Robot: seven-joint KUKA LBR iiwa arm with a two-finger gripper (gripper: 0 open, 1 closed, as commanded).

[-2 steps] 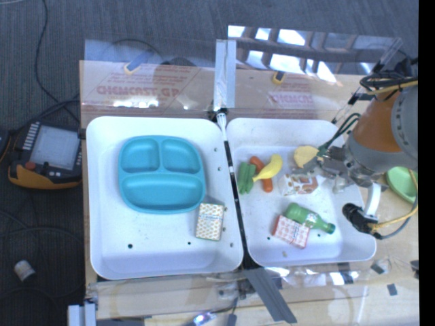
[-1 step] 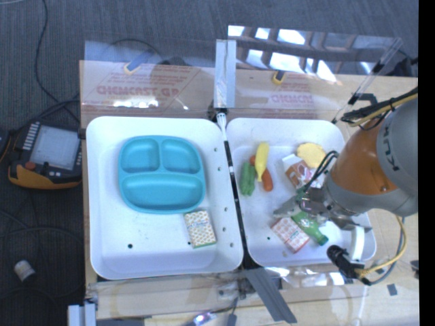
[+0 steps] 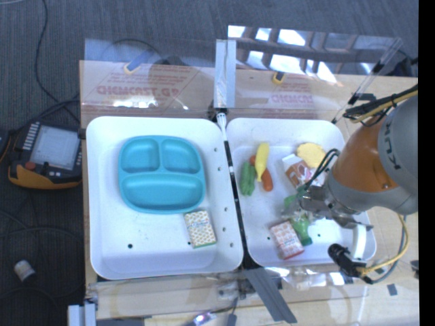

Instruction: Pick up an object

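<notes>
The right bin (image 3: 272, 129) holds several toy foods. Among them are a yellow banana-shaped piece (image 3: 261, 157), a green pod (image 3: 247, 179), a small orange carrot (image 3: 266, 179), a yellow lump (image 3: 311, 153), a red-and-white carton (image 3: 296, 172), a red packet (image 3: 286, 240) and a green piece (image 3: 301, 234). My gripper (image 3: 304, 210) is low in this bin, just above the green piece and the red packet and below the carton. The grey and orange arm (image 3: 370, 172) hides the bin's right side.
The left bin (image 3: 109, 243) holds a blue divided plate (image 3: 162, 173) and a small patterned box (image 3: 200, 227) near its front right corner. A clear wall (image 3: 224, 73) rises behind the bins. A handheld controller (image 3: 44, 156) lies on the floor at left.
</notes>
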